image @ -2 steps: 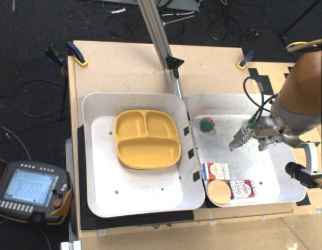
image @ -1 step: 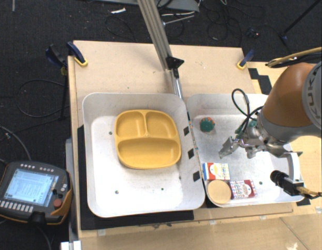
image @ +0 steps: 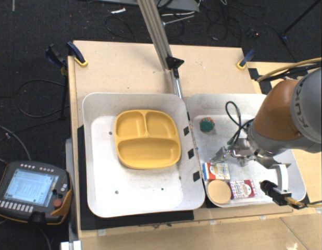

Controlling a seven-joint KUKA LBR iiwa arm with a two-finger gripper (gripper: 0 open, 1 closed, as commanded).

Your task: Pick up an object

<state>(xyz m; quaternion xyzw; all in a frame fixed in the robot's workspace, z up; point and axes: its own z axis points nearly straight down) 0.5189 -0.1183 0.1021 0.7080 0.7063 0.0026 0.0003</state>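
1. Worktop — a tan board carrying two shallow white bins side by side.
2. Left bin — holds a yellow divided plate, lying flat near the bin's middle.
3. Right bin — holds the small candidates for picking; the arm reaches over its right half.
4. Gripper — hangs over the middle of the right bin; whether it is apart or together cannot be told from this slant.
5. Cartons — a small carton lies flat just below and left of the gripper; a second carton lies near the bin's front edge. Both are judged light, stiff-walled yet crushable, best taken across the narrow sides.
6. Round tan lid — at the front edge, touching the cartons; flat and probably hard to pinch.
7. Green ball — toward the bin's back left, apart from the gripper; likely light and apt to roll.
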